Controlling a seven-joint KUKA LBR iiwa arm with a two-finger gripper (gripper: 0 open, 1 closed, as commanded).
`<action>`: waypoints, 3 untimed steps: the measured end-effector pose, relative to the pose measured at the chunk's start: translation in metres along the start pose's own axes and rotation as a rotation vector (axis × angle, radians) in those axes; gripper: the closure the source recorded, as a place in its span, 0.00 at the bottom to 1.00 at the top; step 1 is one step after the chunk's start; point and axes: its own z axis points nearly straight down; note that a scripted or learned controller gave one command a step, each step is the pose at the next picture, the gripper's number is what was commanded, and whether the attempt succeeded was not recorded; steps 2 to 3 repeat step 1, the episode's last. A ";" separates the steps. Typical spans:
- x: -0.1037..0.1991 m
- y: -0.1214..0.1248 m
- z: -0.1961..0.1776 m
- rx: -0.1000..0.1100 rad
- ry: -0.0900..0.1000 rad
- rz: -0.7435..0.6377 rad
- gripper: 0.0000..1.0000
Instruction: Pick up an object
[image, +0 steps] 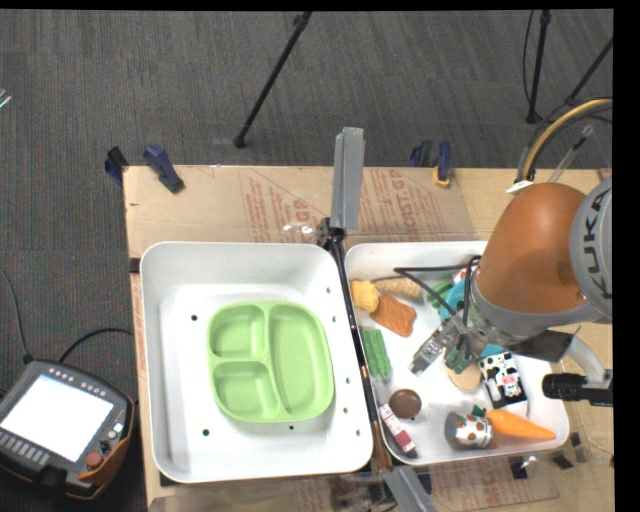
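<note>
Gripper (447, 352) low in right bin (420, 260), above toys; open or shut: cannot tell. Carrot (520, 427), brown ball (405, 403), cow box (503, 379) nearby. Green tray (270, 362) in left bin (165, 350).

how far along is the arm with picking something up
Nothing looks picked up yet. The end effector hangs low over the right bin, among the toy food, near the carrot and the brown ball. What's left is to grasp one item and lift it. The green tray sits in the left bin.
</note>
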 end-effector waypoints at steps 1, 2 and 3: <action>-0.047 -0.022 0.051 0.005 0.007 -0.219 1.00; -0.047 -0.022 0.051 0.005 0.007 -0.219 1.00; -0.047 -0.022 0.051 0.005 0.007 -0.219 1.00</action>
